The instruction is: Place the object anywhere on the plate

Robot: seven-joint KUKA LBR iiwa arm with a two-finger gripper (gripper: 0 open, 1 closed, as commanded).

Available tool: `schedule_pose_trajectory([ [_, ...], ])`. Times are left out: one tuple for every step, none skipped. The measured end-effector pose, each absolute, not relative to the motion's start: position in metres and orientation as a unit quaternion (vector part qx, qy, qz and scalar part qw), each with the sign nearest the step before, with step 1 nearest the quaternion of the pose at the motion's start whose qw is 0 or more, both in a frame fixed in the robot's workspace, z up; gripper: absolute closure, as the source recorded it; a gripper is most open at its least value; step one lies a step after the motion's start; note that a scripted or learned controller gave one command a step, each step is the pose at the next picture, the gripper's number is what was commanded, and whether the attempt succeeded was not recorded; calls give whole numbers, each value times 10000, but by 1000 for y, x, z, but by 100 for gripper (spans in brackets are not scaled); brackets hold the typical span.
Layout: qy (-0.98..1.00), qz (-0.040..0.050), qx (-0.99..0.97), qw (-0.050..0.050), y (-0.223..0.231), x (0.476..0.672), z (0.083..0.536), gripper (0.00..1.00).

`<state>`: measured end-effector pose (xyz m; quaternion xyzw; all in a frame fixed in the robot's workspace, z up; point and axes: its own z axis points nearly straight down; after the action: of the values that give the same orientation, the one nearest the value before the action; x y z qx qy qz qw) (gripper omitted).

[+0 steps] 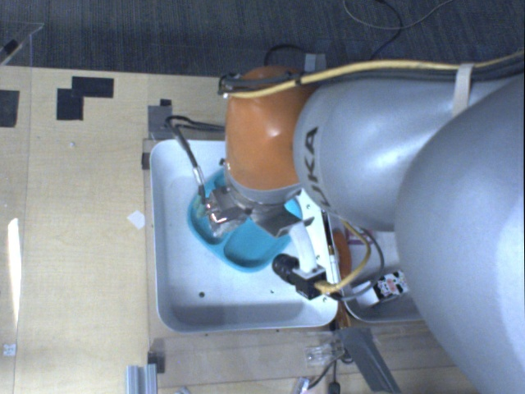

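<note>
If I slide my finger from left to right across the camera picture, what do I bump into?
Black squares on the bench → white bin wall → blue plate → orange band of the arm → big grey arm.

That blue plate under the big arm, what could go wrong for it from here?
1. The arm hangs right over the blue plate and hides most of it, so a careless descent could knock or shove it.
2. The plate sits in the white bin, and a push might slide it against the bin wall.
3. Loose cables dangle beside the plate and might snag it.
</note>
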<state>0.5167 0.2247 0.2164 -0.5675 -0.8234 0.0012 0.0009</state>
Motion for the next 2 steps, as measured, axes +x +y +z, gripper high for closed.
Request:
schedule_pose_trajectory([
  [-8289, -3, -5595, -8, 162, 577, 277, 100],
  [-8977, 1, -4405, 1, 181, 526, 265, 100],
])
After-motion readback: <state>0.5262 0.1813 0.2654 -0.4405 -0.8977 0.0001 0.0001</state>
